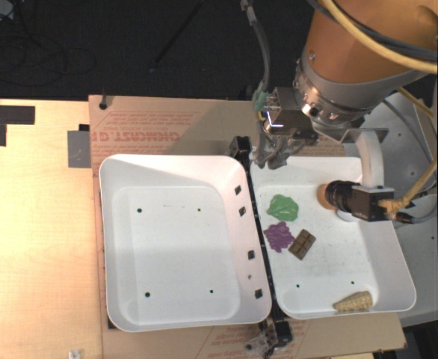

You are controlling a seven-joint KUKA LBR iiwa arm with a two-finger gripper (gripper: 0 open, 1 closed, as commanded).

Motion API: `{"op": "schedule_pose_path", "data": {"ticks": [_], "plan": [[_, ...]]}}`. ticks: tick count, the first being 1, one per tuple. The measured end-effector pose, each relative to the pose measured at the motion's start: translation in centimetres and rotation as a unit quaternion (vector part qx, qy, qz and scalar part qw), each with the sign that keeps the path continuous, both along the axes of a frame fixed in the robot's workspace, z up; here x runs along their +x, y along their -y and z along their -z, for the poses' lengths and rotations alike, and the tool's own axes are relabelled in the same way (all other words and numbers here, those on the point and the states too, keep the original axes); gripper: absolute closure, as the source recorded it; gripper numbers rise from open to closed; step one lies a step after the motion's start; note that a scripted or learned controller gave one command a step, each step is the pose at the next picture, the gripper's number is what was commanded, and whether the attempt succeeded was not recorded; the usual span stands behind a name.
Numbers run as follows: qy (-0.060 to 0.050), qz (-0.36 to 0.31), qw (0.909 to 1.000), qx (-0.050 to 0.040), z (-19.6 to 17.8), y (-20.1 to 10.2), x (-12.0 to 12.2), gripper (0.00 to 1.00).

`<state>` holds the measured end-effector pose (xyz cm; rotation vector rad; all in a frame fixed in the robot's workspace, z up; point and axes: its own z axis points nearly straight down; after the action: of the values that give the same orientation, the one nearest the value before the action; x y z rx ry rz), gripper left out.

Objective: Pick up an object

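In the right bin [383, 275] lie a green lump [283, 207], a purple lump [279, 235] just below it, a brown chocolate-like block [302, 244] to the purple lump's right, and a tan cone-shaped piece [353, 301] near the front right corner. A small round tan thing [324, 195] peeks out beside the wrist hardware. My gripper [273, 158] hangs over the back left corner of the right bin, above and behind the green lump, with nothing visible between its fingers.
The left bin [129, 290] sits beside the right one, with a row of black clips [249, 230] along the divide. Both rest on a cardboard sheet [152, 129] on a pale wooden bench [32, 238]. The arm fills the upper right.
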<state>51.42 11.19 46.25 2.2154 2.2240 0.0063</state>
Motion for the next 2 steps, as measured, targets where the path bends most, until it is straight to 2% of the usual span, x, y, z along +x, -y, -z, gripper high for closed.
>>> {"op": "schedule_pose_path", "data": {"ticks": [1,2], "plan": [[-0.012,0.005,0.9999,-0.0027,13.8,4.7,-3.6,1.0],[0.005,0.001,1.0,0.0006,-1.8,3.4,-0.7,1.0]]}}
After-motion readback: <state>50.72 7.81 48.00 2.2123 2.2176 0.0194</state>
